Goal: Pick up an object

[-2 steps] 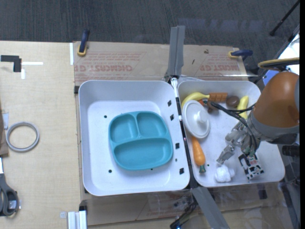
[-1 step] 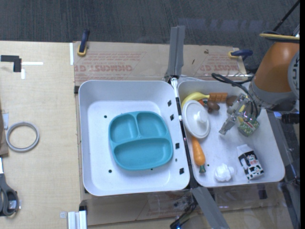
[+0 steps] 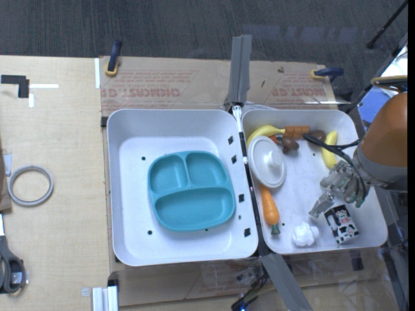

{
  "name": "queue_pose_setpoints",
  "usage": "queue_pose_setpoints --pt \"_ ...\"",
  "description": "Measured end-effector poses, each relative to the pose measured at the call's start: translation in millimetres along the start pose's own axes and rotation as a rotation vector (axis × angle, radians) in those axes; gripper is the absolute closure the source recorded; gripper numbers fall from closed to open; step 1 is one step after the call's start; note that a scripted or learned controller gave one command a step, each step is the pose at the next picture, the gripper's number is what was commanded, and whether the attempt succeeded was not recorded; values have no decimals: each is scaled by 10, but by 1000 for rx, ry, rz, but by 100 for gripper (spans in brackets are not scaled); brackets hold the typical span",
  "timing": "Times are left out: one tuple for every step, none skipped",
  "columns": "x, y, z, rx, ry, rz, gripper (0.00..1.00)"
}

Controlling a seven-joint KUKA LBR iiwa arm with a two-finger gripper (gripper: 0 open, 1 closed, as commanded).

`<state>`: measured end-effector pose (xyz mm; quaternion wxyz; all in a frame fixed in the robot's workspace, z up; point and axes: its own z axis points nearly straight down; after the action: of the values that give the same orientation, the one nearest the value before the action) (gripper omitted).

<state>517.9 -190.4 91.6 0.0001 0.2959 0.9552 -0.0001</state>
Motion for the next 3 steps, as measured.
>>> queue_pose_setpoints --pt "413 -41 -5 -3 -3 146 0" --pt "201 846 -1 0 -1 307 0" --pt "229 -93 1 1 0 340 0"
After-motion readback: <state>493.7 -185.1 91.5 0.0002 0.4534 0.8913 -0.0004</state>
